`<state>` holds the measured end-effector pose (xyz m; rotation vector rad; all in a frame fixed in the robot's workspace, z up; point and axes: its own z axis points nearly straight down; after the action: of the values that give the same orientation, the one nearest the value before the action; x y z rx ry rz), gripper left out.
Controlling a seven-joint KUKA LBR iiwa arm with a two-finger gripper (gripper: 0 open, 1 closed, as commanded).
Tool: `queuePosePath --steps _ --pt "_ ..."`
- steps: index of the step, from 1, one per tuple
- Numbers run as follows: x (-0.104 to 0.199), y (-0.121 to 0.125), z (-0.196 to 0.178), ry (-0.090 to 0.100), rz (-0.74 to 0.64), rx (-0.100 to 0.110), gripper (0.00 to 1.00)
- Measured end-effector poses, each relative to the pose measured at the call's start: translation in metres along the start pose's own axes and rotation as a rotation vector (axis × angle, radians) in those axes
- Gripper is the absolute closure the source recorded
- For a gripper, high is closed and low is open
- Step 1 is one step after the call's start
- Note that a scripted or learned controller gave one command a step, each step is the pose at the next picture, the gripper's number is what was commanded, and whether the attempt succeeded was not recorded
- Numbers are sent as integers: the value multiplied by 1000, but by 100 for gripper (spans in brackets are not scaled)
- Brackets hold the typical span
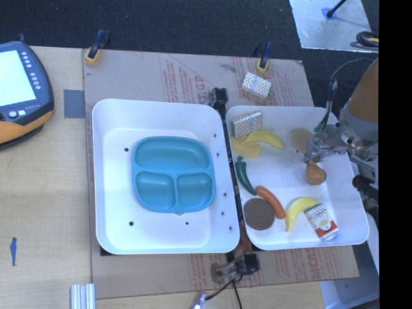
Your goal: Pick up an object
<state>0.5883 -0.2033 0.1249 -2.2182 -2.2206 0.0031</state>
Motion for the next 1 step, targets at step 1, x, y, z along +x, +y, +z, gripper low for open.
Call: queuePosePath --steps 1 --pt "1 0 0 1 -1 0 0"
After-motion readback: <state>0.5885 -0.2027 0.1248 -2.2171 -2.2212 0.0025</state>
